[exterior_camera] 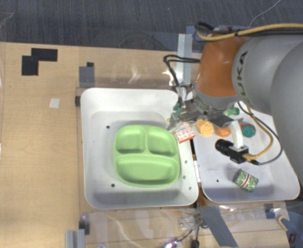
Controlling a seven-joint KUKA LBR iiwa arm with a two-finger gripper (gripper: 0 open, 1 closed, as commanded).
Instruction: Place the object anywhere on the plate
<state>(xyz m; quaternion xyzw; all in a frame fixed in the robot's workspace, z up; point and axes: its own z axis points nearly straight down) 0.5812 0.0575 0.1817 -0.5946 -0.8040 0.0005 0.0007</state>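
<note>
Lime-green plate in white bin; red-and-white printed packet, orange lump, perhaps green-labelled can.

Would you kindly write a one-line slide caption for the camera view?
KUKA arm's end effector at the green divided plate's right rim with a small red-and-white packet beneath; toy foods lie in the right bin.

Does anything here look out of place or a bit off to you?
One thing: a small red-and-white packet sits tilted at the green plate's upper right corner, over the seam between the two bins, rather than flat in a compartment. In the right bin, a small can lies on its side.
</note>
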